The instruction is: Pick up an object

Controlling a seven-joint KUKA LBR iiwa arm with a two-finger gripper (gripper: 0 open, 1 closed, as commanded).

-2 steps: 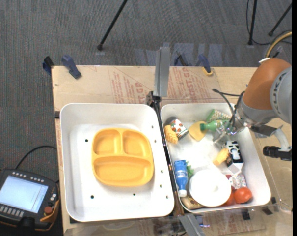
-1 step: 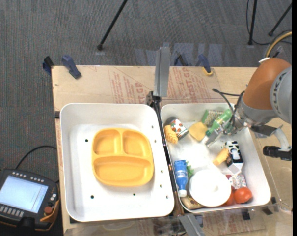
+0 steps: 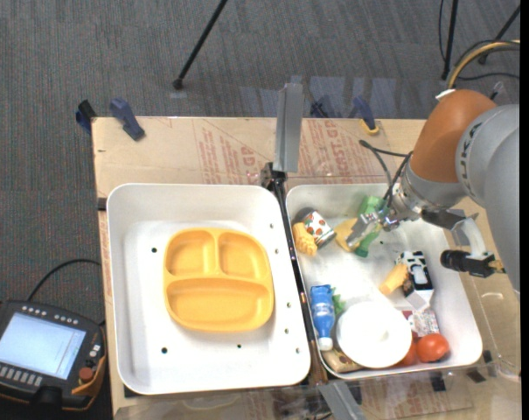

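A cardboard-topped bench on grey carpet carries two white bins. The left bin holds a yellow divided plate. The right bin is crowded: a small printed can, a blue bottle, a white round plate, a tomato and a yellow wedge. The gripper hangs low over a green and yellow object near the bin's back; how it is set I cannot tell.
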